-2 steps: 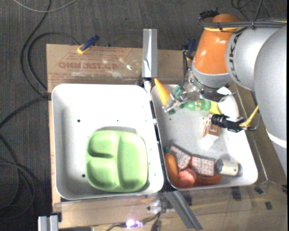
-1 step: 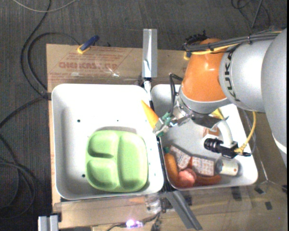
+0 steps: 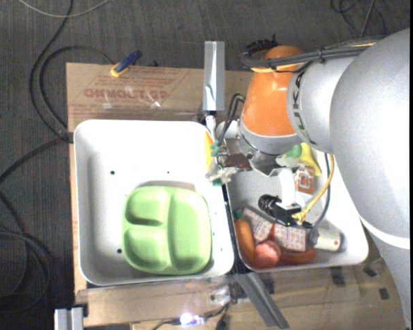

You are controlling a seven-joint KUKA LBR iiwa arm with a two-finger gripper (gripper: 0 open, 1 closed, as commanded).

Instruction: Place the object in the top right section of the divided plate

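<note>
A light green divided plate (image 3: 168,229) lies in the left white bin (image 3: 96,150), toward its front, and its sections hold nothing. My gripper (image 3: 224,165) hangs below the orange wrist band (image 3: 268,112), over the wall between the two bins at the right bin's left rear. The wrist hides most of it, and I cannot make out anything held in it. Loose food items lie at the front of the right bin (image 3: 354,249): an orange sausage-like piece (image 3: 244,237), a pink-red round piece (image 3: 266,254) and a red sausage (image 3: 299,257).
Brown-and-white packets (image 3: 283,236) and a white cylinder (image 3: 328,240) lie among the food. A yellow piece (image 3: 308,158) and a small orange-and-white box (image 3: 303,181) sit behind the arm. The big grey arm (image 3: 372,129) covers the right bin's right side.
</note>
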